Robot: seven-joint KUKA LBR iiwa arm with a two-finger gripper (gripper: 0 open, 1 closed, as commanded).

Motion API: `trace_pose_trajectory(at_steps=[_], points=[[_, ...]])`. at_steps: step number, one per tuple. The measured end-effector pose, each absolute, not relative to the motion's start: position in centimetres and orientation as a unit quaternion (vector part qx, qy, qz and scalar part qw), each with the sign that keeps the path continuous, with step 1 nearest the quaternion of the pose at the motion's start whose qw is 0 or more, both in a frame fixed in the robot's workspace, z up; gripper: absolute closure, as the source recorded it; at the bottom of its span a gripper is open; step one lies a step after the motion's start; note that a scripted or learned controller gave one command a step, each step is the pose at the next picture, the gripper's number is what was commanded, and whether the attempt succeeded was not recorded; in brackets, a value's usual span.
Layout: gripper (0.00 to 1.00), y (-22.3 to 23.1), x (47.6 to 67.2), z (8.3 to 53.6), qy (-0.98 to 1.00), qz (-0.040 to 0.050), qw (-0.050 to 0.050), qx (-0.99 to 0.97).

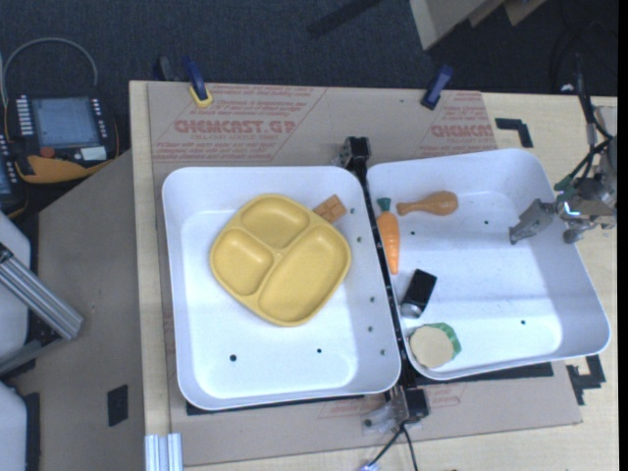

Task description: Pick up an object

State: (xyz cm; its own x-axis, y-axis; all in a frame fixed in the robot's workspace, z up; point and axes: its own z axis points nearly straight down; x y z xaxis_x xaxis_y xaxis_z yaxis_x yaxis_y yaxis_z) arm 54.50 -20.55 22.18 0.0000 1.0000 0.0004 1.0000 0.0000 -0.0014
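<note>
Hovering at the right bin's (549, 180) far right side, the jaws (535, 222) carry nothing; whether they are spread or pressed together, I cannot tell. Right bin, along its left wall: carrot (390, 240), wooden pestle-like piece (429, 204) far of it, black block (419, 290), round cream-and-green item (434, 344) nearest. Left bin (196, 341): yellow divided plate (281, 259), small brown block (330, 208) touching its far edge.
</note>
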Motion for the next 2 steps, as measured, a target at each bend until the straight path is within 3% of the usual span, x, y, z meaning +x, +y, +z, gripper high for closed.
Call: trace_pose_trajectory(at_steps=[1,2], points=[[0.00,-21.2,55.0,16.3,-0.707,0.0012,0.003,-0.707],[0.00,-20.4,54.2,11.1,-0.707,0.0010,0.002,-0.707]])
